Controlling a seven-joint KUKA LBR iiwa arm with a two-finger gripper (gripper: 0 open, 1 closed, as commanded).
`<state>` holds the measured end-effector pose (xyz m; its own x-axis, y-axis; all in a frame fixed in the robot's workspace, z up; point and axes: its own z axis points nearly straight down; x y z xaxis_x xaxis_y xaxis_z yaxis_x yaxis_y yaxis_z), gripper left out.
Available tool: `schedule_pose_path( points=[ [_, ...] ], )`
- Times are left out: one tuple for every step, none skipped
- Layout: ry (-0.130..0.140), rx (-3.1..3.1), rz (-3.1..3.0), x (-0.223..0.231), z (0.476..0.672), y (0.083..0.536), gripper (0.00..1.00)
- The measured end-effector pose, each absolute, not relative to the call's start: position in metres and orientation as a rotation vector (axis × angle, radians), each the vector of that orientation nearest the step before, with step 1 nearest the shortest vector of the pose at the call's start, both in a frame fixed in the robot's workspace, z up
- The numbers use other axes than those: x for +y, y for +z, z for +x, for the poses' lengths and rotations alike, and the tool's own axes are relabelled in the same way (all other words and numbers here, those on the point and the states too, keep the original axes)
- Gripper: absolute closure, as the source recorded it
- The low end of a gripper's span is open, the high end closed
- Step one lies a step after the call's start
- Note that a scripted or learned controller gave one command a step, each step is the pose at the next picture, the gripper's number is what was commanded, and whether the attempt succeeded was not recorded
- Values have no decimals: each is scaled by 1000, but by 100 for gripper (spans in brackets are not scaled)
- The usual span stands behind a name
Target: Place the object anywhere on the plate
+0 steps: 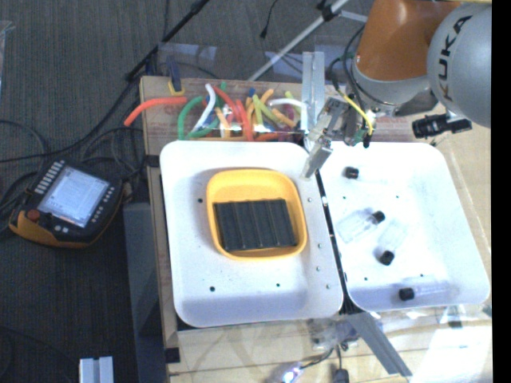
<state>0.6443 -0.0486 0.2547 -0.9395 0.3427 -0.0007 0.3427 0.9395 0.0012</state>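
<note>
Camera view: a black ridged slab (254, 223) lies flat in the hollow of the yellow plate (217, 188), just left of my tool (314, 162). The tool hangs above the right rim of the plate's bin (188, 254). I cannot tell whether it is clenched or released. Capped vials (374, 218) lie to its right, likely spare picks.

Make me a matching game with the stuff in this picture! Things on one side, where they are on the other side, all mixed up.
Things:
1. yellow plate
2. clear bottle with black cap
3. colourful tubes
4. gripper

Places:
A. in the right bin
B. above the edge where the two bins meet
C. in the left bin
D. behind both bins

Pairs: 1-C, 2-A, 3-D, 4-B
</note>
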Motion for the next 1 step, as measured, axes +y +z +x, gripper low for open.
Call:
schedule_pose_path(
  points=[
    [2, 3100, 499, 24, 630, 269, 0]
  ],
)
